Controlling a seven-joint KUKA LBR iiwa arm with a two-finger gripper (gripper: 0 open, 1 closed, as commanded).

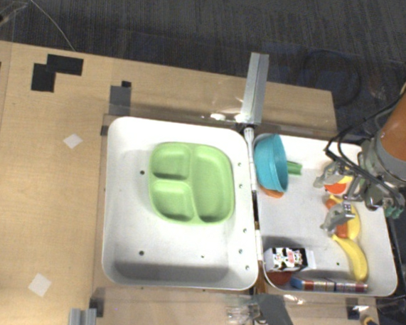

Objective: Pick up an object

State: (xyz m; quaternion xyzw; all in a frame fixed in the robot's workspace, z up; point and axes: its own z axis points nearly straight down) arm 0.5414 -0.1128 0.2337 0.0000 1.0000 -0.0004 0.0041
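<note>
Camera view: jaws partly hiding banana (352, 252)

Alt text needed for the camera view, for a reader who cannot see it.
A grey arm's pincer hovers over a yellow banana in the right shallow white bin, which also holds a blue plastic bowl. The left shallow white bin holds a green divided plastic tray.

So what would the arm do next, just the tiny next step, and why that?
Probably a short drop straight down. The hand sits in the right bin, just above the upper end of the banana, with a small orange piece beside it. Nothing is visibly between its fingers, so lowering onto the banana looks like the natural step before any lift.
</note>
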